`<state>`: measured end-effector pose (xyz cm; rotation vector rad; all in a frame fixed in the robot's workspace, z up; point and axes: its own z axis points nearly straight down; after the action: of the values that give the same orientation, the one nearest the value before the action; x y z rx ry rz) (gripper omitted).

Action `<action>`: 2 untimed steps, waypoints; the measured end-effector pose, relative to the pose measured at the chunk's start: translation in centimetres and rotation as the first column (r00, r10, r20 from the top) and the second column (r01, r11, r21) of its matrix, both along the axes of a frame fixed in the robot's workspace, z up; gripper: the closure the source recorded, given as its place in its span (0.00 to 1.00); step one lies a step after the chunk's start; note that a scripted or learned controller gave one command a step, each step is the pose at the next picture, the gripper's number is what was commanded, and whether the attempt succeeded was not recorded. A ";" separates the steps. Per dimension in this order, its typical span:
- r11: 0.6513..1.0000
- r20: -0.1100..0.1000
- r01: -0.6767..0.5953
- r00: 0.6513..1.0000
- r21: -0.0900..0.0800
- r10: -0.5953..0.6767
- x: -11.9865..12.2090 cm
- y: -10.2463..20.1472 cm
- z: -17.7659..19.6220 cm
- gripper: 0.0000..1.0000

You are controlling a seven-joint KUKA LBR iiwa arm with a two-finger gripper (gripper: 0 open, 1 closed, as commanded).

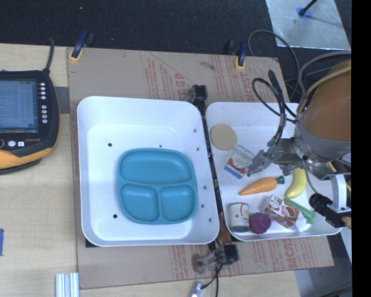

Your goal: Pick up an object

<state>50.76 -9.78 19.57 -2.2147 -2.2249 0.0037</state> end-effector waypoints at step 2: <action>1.000 0.000 -0.002 1.000 -0.001 0.002 5.3 -0.4 -10.4 0.00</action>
<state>56.02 -10.18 9.19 -2.2126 -2.2281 0.0043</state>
